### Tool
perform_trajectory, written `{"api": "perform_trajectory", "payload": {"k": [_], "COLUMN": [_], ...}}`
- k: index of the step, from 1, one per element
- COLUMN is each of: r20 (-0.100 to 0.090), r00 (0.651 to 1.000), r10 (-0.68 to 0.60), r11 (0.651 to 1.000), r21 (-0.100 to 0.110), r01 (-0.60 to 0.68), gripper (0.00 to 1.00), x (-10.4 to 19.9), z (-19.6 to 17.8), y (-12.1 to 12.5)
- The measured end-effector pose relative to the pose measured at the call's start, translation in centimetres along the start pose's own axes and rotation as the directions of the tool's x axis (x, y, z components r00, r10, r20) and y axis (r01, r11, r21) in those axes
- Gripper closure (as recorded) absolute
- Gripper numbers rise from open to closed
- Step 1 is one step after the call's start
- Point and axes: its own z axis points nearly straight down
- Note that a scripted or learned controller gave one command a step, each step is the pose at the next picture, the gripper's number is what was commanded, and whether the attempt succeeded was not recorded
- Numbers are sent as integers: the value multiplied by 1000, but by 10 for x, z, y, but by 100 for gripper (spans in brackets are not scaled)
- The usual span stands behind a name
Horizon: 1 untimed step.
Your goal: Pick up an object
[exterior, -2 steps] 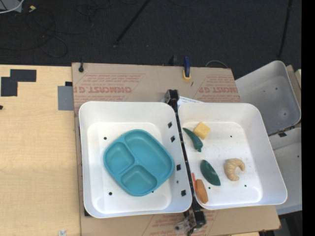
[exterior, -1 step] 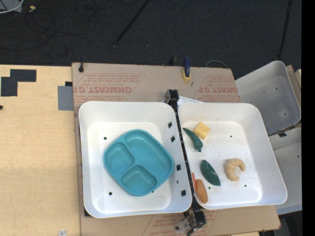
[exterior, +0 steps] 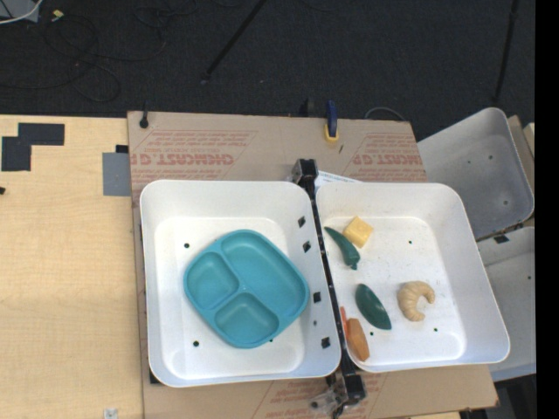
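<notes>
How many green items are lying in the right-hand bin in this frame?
2. A narrow green pepper lies near the divider, just beside the yellow block. A darker green leaf-shaped piece lies lower, between the orange piece and the croissant. Nothing seems hidden.

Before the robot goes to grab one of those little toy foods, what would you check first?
1. Things to pick lie in the right bin: ok, five of them.
2. Croissant stands apart from the rest: ok.
3. Yellow block free of the green pepper: not ok, they sit close or touching.
4. Orange carrot away from the wall: not ok, it hugs the divider edge.
5. Dark green leaf has room around it: ok.
6. Teal plate out of the way: ok, in the left bin.
</notes>
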Motion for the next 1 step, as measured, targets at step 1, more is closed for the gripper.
{"api": "perform_trajectory", "payload": {"k": [1], "r20": [-1], "r00": [1000], "r10": [-1], "r11": [1000], "r21": [0], "r01": [1], "gripper": [100], "x": [-1], "z": [-25], "y": [0]}}
